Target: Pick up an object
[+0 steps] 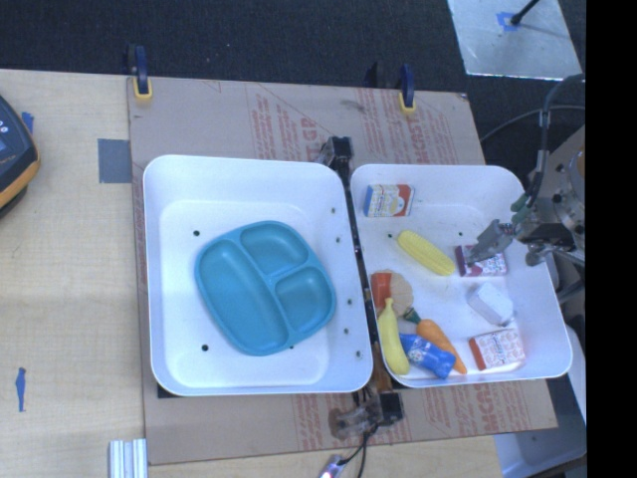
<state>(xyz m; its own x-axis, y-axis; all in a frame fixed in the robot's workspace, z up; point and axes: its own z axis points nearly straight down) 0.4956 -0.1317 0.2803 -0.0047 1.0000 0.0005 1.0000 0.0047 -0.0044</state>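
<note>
Item 1: my two-finger gripper, over R bin's right edge; jaw gap not readable from this angle, can't tell if anything's held.
Item 2: small purple-and-white packet, just beside my fingertips, R bin.
Item 3: yellow corn cob, mid R bin.
Item 4: blue divided plastic plate, L bin.

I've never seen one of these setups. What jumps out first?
Probably the big blue divided plate, alone in the left bin. Next, the right bin with its jumble of toy food: a corn cob, a banana, a carrot and small cartons. The robot's hand hangs at that bin's right edge.
</note>
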